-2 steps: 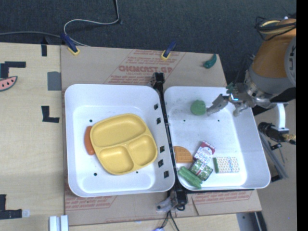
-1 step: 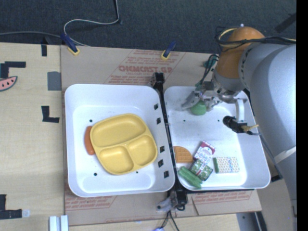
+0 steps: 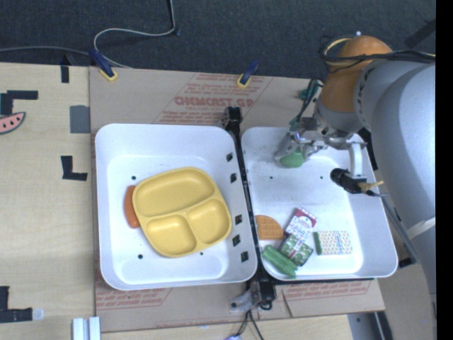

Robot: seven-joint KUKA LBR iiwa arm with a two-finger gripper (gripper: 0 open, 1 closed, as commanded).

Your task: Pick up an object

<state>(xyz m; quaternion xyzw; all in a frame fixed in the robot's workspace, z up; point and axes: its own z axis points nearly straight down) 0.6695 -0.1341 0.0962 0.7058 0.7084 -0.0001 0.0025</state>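
1. Gripper (image 3: pixel 296 149) low over the far corner of the right bin (image 3: pixel 368 261), right at a small green object (image 3: pixel 291 159) near the bin's back wall.
2. Jaws apparently either side of that green piece, perhaps pinching its top; too blurred and too small to tell closed from parted, so no claim of a hold.
3. Best first move: confirm the green object sits squarely between the jaws, not beside one of them, before any lift.
4. Close gently and fully, then raise straight up, slowly, clear of the back wall.
5. Watch for the piece slipping or rolling out: rounded, soft-looking, likely to squirt sideways under an off-centre pinch.
6. Keep well off the divider between the bins and off the black fitting (image 3: pixel 347 180) just beside the arm.
7. Other candidates well apart at the near end of the same bin: a brown round piece (image 3: pixel 268 227), a small printed carton (image 3: pixel 298 235), a green pod (image 3: pixel 279 259), a pale patterned pad (image 3: pixel 334 243).
8. Left bin (image 3: pixel 117 261) with a yellow divided plate (image 3: pixel 181 210) over an orange thing (image 3: pixel 131 208): a poorer choice, flat and wide.
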